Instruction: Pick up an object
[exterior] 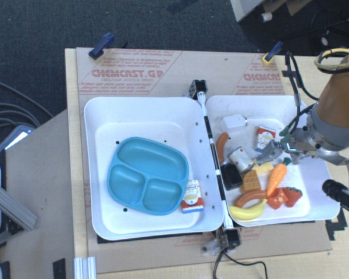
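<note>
We've got the gripper (271, 150) hanging over the toy food in the right bin (314, 211), can't tell its state, dark carpet (41, 34) around the bench (81, 173).

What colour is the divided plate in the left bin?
Light blue, seen in the camera view: divided plate.

– Where does the camera sit?
– Fixed above the bench (134, 68), looking down at a slant from the near side, far enough back to take in both white bins (99, 156) and dark floor beyond.
</note>
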`<state>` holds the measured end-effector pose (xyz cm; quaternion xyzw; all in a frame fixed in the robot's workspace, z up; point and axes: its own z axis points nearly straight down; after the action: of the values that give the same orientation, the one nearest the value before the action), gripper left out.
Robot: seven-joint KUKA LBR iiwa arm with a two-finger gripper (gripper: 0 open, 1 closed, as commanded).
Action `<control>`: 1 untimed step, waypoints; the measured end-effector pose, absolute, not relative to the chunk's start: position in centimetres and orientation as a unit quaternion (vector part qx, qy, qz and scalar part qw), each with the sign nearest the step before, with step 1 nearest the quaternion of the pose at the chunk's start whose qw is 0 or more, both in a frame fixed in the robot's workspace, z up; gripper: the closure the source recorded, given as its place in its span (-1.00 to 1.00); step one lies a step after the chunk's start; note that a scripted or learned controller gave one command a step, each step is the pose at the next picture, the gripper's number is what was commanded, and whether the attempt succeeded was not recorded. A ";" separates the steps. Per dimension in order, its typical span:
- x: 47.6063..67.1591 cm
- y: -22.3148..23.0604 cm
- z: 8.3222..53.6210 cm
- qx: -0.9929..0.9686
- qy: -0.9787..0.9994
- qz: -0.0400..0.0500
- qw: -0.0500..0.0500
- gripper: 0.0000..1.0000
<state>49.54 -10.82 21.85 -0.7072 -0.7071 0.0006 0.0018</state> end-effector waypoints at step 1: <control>49.0 -13.5 8.8 -0.708 -0.707 -0.001 -0.002 -1.00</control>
<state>48.98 -13.46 8.79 -0.7076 -0.7066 -0.0010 -0.0019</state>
